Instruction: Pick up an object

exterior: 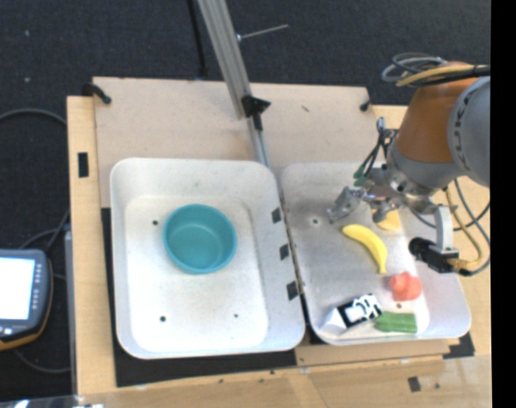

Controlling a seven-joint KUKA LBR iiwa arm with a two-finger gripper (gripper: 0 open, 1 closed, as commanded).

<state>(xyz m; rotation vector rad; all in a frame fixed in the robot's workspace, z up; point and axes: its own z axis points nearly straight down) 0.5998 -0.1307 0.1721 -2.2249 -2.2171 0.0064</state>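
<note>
Here, hand (353,201) near banana (367,246), apart

One fixed camera looked down from above at a slant, far enough to take in both white bins (126,228), the bench (172,117) and surrounding dark floor (70,24).

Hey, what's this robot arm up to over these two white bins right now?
The arm's gripper hangs over the right bin, just up and left of a banana, with nothing seen between its fingers. A red object, a green one and a black-and-white item lie nearer that bin's front. The left bin holds a teal bowl.
</note>
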